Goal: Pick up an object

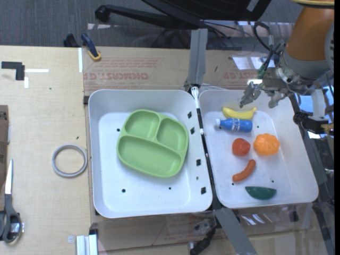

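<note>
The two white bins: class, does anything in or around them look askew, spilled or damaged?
Nothing stands out. The green divided plate lies flat in the left bin; the banana, blue bottle, tomato, orange, sausage and green piece lie apart in the right bin.

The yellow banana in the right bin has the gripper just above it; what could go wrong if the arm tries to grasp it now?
1. The banana lies right against the blue bottle, so the gripper coming down may catch or push the bottle instead.
2. The banana sits near the far wall of the right bin; a jaw could possibly strike that wall.
3. The banana is curved and low, so it may slip out.
</note>
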`<state>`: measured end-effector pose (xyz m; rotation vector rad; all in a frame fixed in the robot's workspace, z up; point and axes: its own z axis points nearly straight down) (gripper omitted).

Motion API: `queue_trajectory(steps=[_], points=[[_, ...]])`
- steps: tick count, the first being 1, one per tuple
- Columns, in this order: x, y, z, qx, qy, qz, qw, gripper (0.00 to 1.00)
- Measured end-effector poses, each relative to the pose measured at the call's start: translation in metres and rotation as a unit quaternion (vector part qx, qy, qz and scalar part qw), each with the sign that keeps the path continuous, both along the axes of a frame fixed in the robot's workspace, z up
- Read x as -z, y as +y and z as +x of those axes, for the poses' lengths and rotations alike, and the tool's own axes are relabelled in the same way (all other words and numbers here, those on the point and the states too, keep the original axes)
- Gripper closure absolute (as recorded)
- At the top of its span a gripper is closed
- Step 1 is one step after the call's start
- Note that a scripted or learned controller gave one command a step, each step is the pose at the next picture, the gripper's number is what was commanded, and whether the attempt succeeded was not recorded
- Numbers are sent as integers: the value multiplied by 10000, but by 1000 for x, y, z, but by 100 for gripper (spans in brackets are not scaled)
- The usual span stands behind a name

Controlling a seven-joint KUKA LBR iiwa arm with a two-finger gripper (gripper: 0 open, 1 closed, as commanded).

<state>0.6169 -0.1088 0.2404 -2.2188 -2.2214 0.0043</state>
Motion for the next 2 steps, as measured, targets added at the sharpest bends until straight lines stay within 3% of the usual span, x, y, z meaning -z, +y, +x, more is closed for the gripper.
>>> queue_trajectory(steps=[1,2], points=[[129,4,-13,19,-5,0,10000,0],[147,-15,28,-8,-31,-2,10000,0]])
